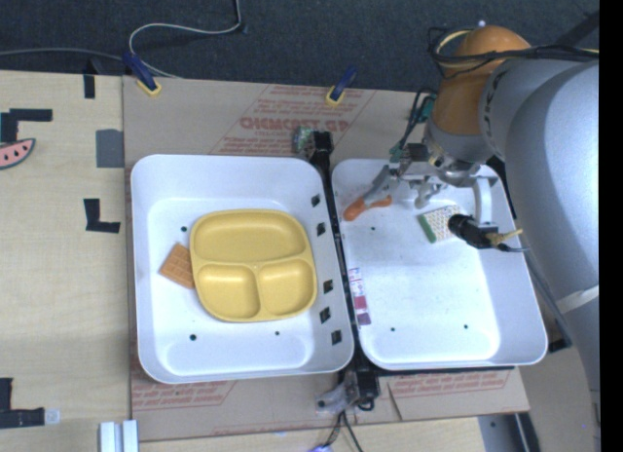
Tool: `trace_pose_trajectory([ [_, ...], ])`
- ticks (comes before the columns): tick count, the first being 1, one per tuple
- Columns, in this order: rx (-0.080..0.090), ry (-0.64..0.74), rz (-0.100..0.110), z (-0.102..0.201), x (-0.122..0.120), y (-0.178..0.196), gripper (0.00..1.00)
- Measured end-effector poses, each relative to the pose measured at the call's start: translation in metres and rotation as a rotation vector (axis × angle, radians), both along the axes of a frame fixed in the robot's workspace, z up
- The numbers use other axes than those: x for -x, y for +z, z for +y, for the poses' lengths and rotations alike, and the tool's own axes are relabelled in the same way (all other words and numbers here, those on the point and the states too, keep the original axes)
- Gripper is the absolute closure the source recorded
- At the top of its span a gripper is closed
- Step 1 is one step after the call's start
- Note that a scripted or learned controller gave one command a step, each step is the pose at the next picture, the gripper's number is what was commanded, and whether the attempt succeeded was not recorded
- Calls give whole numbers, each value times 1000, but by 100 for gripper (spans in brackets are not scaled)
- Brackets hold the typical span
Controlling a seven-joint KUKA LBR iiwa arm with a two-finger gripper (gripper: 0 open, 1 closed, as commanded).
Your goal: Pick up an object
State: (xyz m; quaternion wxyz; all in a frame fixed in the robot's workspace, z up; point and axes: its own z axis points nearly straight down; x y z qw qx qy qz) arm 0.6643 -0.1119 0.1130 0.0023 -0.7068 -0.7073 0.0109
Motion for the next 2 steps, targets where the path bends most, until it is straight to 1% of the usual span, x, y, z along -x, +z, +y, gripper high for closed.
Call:
trace_pose_trajectory([
  [1, -11, 1, -20, 16, -4, -28, 0],
  [2, -10, 2, -19, 16, -4, -18, 100],
])
